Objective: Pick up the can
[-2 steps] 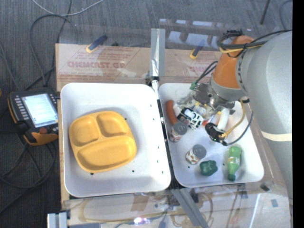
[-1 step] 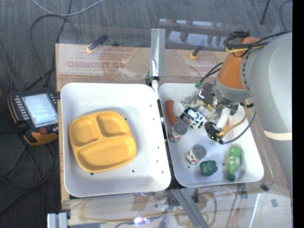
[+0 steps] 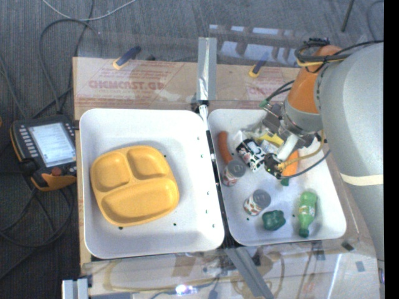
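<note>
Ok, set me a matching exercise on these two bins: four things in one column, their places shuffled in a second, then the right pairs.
Things
1. yellow divided plate
2. green bottle
3. hot dog
4. handheld screen unit

Places
A. right bin, near its front right corner
B. on the floor, left of the bench
C. left bin, lying flat in its middle
D. right bin, along its left wall

Pairs: 1-C, 2-A, 3-D, 4-B
</note>
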Controlling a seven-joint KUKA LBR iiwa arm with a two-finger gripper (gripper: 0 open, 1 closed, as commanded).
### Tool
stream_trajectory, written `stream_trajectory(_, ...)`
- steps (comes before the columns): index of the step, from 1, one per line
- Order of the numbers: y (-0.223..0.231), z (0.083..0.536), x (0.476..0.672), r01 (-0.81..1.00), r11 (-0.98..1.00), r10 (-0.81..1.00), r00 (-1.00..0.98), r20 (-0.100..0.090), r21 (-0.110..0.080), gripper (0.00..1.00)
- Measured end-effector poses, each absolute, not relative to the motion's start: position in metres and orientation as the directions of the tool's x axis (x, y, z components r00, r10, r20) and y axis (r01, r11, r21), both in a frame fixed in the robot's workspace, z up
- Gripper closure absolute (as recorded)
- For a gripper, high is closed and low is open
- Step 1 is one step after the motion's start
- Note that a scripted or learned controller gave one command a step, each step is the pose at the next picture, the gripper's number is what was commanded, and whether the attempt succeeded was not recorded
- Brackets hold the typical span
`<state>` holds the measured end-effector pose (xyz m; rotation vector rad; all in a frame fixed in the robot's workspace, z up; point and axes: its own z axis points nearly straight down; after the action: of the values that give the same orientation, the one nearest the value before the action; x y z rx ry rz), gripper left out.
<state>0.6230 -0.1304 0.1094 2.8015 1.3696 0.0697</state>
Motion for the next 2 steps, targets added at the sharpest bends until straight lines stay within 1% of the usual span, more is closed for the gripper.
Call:
stream_trajectory(1, -0.193, 0.093, 0.664, 0.724, -0.69, 0.724, 0.69, -0.012, -0.019, 0.0)
stream_trajectory(2, -0.138, 0.098, 0.643, 0.674, -0.738, 0.674, 0.738, 0.007, 0.023, 0.0)
